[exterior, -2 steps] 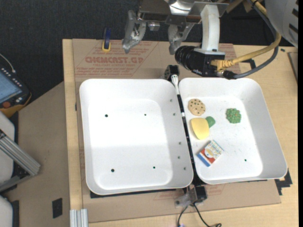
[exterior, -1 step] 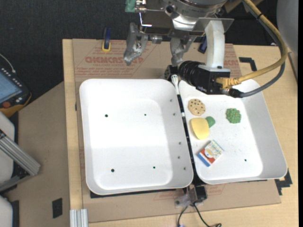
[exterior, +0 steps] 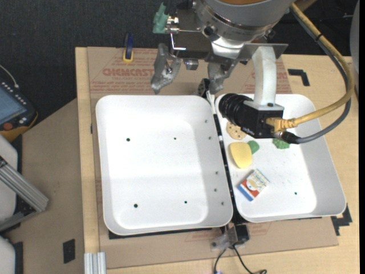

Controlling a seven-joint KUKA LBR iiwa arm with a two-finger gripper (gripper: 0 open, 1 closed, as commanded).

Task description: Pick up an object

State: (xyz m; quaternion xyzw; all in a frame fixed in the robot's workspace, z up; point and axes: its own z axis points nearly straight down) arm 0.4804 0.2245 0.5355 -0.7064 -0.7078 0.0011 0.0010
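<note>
— Is the gripper (exterior: 185,79) holding anything yet?

— No. Its jaws are hanging wide apart with nothing between them, above the bins' far edge.

— Where are the things?

— The yellow block (exterior: 240,154) and small card (exterior: 252,185) are lying in the right bin (exterior: 308,196), waiting.

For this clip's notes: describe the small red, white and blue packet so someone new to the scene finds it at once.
Start at the right bin, the one of the two white bins on the side the arm reaches in from. Near its left wall lies a yellow object; the packet sits just below that, toward the bin's near edge. It is the only flat, printed, multicoloured item; its neighbours are plain yellow or green.
</note>
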